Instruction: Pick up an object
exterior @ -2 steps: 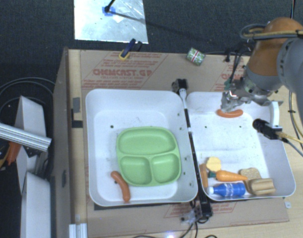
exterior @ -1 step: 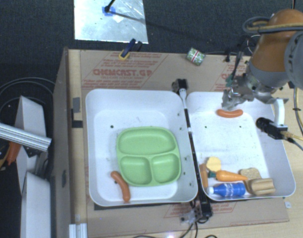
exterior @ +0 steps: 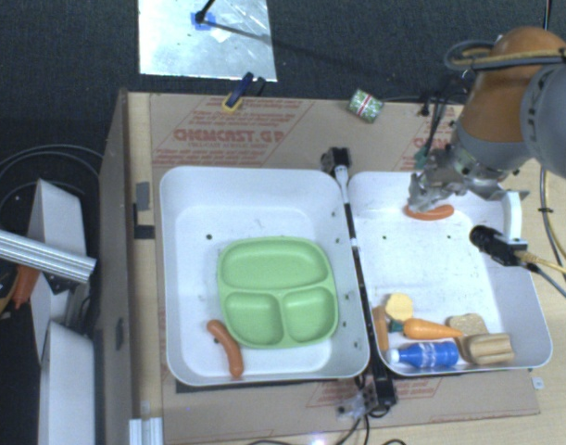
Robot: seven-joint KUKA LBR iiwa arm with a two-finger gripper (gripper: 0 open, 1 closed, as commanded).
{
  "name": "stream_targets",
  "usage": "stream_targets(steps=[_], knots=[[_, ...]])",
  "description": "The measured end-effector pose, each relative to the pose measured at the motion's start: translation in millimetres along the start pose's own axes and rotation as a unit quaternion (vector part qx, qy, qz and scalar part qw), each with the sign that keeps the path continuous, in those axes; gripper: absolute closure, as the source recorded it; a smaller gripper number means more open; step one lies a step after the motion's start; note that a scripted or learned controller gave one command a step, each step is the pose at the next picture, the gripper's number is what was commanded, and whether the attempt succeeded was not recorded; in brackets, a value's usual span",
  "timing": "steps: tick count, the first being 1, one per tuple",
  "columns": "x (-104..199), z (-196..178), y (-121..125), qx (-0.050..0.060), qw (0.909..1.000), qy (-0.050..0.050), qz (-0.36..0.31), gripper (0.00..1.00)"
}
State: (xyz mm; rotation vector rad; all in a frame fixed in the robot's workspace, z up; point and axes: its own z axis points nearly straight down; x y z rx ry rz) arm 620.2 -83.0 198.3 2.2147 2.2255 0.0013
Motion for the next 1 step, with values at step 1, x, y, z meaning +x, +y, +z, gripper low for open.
stream_targets(steps=[1], knots=[[12.2,0.9,-0.2,0.0,1.0,0.0,0.0,1.0]])
